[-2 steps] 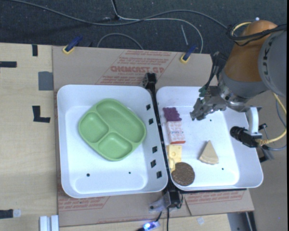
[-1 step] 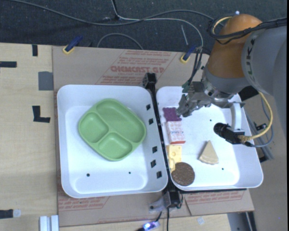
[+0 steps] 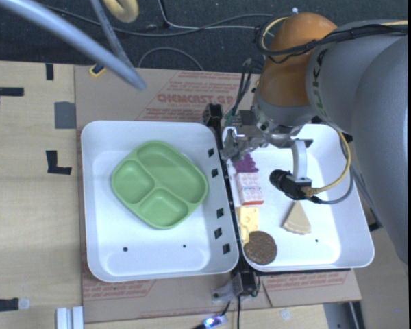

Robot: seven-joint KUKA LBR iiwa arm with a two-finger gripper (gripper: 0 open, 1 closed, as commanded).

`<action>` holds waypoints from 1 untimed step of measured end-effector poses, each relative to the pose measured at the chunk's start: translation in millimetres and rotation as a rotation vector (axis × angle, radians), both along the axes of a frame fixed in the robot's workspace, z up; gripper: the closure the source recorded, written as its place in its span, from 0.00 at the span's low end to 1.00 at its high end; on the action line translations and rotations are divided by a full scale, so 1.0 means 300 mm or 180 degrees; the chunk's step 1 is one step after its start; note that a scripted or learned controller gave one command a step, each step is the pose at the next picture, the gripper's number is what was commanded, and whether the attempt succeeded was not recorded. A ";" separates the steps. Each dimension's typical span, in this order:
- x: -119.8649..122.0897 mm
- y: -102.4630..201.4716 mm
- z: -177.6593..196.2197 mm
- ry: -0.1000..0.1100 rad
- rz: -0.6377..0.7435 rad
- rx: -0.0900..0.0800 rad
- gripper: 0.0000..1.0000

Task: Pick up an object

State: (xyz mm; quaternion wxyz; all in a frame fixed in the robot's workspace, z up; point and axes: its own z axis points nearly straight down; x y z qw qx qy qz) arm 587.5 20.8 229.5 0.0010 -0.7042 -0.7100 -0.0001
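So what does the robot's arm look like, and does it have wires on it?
The arm is big, round and smooth grey, with a shiny orange band above the wrist. Yellow and black cables loop around the wrist. The gripper is a cluster of silver and black metal parts.

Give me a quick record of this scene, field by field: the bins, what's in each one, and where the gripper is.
left bin: holds a green divided plate
right bin: holds a purple item, a pink-and-white packet, a yellow block, a brown round cookie and a tan wedge
item layout: four lie in a row along the right bin's left wall; the wedge lies apart, nearer the middle
gripper: over the far left corner of the right bin, just above the purple item
held object: none visible
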 end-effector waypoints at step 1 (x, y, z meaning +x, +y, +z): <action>0.010 0.174 0.025 -0.0001 -0.0003 0.0001 1.00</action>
